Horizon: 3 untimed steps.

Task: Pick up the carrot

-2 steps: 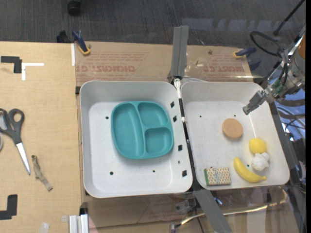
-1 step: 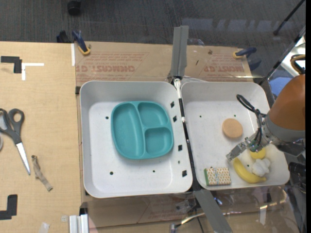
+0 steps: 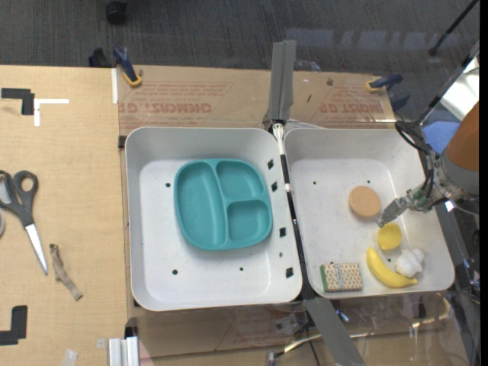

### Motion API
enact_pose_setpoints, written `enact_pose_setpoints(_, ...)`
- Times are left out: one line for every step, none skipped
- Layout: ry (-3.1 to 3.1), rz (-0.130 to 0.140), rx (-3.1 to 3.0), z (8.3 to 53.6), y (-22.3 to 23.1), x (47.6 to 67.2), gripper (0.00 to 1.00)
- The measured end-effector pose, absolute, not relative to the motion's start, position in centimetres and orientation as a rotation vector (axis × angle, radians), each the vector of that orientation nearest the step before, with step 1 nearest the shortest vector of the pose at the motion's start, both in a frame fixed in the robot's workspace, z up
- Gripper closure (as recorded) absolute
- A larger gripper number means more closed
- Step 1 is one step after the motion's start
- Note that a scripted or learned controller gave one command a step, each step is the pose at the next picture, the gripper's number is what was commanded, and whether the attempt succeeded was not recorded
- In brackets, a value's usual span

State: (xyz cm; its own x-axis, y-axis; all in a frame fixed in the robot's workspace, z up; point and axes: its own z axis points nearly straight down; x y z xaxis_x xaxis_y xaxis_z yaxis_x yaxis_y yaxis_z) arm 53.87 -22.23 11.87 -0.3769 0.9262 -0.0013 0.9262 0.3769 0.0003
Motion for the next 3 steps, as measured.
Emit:
enact_pose_setpoints(2.573, -0.001, 1.804, 9.1, -16.0, 49.8, 0.00)
enact_pose_setpoints(2.587, -0.001, 1.779, 9.2, -20.8, 53.4, 0.00)
enact_pose_setpoints(2.587, 0.000, 1.776, 10.1, -20.7, 53.5, 1.00)
